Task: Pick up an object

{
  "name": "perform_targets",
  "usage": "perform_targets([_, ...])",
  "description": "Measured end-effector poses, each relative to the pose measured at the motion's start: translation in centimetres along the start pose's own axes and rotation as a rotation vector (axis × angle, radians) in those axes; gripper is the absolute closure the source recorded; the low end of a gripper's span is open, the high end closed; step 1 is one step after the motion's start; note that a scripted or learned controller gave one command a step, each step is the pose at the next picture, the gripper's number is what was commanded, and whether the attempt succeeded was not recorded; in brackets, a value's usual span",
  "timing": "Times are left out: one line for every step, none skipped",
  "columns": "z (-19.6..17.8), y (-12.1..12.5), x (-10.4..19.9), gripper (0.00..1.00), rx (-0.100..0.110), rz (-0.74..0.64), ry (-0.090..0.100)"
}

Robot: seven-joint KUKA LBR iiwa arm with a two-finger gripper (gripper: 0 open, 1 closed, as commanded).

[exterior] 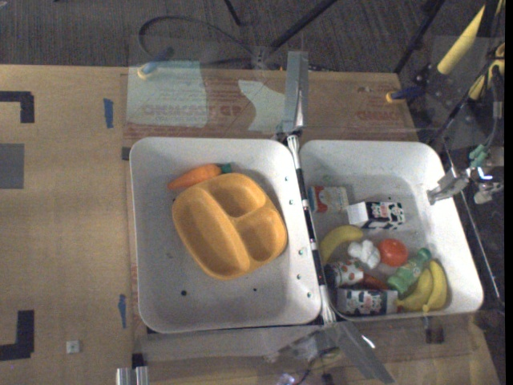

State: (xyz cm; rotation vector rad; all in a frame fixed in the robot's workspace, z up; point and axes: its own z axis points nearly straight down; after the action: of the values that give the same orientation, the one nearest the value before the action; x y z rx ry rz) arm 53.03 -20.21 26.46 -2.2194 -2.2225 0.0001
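Likeliest target, milk carton (377, 212), near centre of right bin (377, 144), long axis across that bin, just inward of gripper (446, 188) at its right rim; jaws too blurred to tell open or closed.

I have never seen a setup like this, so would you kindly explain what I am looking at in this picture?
One fixed camera looks down at a slant on a wooden bench bearing two shallow white bins. The left bin holds an orange divided plate with a toy carrot touching its upper edge. The right bin holds small toy groceries: two bananas, a tomato, a green bottle and little milk cartons. Parts of the robot arm's hardware show at the right edge, over the right bin's rim. Nothing is visibly held.
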Motion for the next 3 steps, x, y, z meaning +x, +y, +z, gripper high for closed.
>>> perform_targets([11.7, 5.7, 3.5, 0.0, 0.003, 0.011, 0.001])
perform_targets([14.9, 6.4, 3.8, 0.0, -0.024, -0.209, -0.005])
perform_targets([15.6, 7.2, 4.4, 0.0, -0.033, -0.301, -0.011])
